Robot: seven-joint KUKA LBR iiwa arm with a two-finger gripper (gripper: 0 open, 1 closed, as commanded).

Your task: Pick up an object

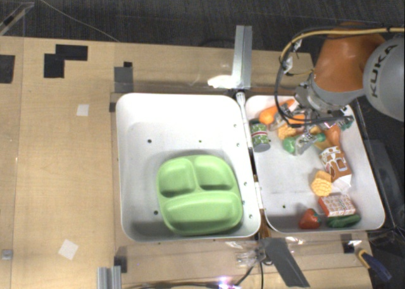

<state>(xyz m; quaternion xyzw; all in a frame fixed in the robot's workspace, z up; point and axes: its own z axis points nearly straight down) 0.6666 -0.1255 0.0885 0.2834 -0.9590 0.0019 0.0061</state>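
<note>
Desk (57, 174): pale wood, with black marks near its far left corner.
Left bin (136, 123): white and shallow, holding a green divided tray (199, 194) that lies flat toward the near side.
Divider: the two bins touch along a shared edge, with a grey metal post (243, 57) upright at its far end.
Right bin (285, 199): white, scattered with small toy foods.
Can (259, 136): green-labelled, lying close to the bin's left wall.
Far cluster: an orange piece (268, 115), a yellow piece (286, 132) and a green piece (289, 145), close together under the arm.
Near right corner: a yellow waffle-like piece (321, 186), a red-and-white box (336, 204), a red piece (309, 219) and a dark green piece (343, 221).
Hand (308, 141): lowered into the far cluster; whether it is released or clenched cannot be told.
</note>
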